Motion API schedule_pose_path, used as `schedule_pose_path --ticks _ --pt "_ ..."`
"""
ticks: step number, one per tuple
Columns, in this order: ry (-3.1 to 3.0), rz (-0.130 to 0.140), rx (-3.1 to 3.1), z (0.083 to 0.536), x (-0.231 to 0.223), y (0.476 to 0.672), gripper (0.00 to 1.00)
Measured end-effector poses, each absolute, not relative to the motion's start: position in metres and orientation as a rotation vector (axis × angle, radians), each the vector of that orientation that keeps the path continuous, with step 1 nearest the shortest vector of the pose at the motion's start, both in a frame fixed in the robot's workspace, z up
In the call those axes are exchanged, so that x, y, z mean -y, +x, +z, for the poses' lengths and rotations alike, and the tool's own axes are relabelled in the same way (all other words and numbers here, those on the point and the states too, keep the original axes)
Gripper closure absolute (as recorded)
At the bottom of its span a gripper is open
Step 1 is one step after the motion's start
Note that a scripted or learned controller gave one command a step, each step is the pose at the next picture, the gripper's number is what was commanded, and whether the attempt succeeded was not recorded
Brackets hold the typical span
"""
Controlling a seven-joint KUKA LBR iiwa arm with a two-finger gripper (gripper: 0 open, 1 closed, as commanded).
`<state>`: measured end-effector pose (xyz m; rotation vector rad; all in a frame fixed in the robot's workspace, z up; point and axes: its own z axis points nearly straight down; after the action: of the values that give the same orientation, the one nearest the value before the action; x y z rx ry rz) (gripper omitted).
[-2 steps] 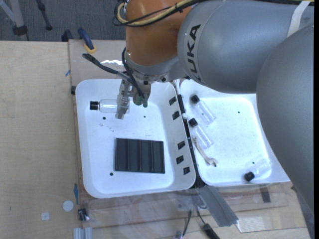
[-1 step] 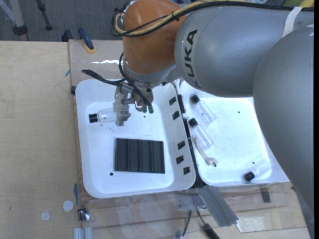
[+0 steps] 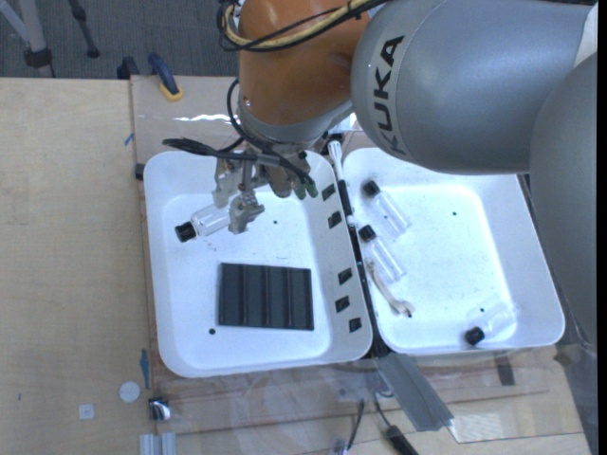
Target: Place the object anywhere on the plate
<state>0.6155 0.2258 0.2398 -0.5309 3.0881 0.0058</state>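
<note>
The gripper [image 3: 245, 202] hangs over the far part of the left bin [image 3: 171, 339], below the orange wrist band. A clear vial with a black cap [image 3: 204, 224] lies on its side at the fingertips, cap pointing left. The vial's right end meets the fingers, but whether it sits between them or merely beside them cannot be judged from this angle, and whether the jaws stand open or closed cannot be told either.

The dark ribbed plate [image 3: 266, 297] lies flat in the near half of the same bin, apart from the vial.

Probable failure causes:
- Contact is at the vial's end, not its middle. If lifted so, the vial may pivot or slip out.
- The vial is round and smooth. Released on the ribbed plate, it may roll off the edge unless it settles along a groove.
- Released too high, it may bounce clear.

Similar vials [image 3: 384, 211] lie in the right bin [image 3: 531, 330].
</note>
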Motion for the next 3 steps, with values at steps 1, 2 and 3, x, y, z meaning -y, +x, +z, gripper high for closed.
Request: schedule_pose_path --ticks 1,2,3 --pt "-0.914 0.005 -2.996 0.253 -0.226 0.627 1.0" --pt "-1.054 0.004 -2.949 0.279 -0.227 0.617 1.0" --pt "-1.101 0.003 -2.934 0.358 -0.223 0.632 1.0"
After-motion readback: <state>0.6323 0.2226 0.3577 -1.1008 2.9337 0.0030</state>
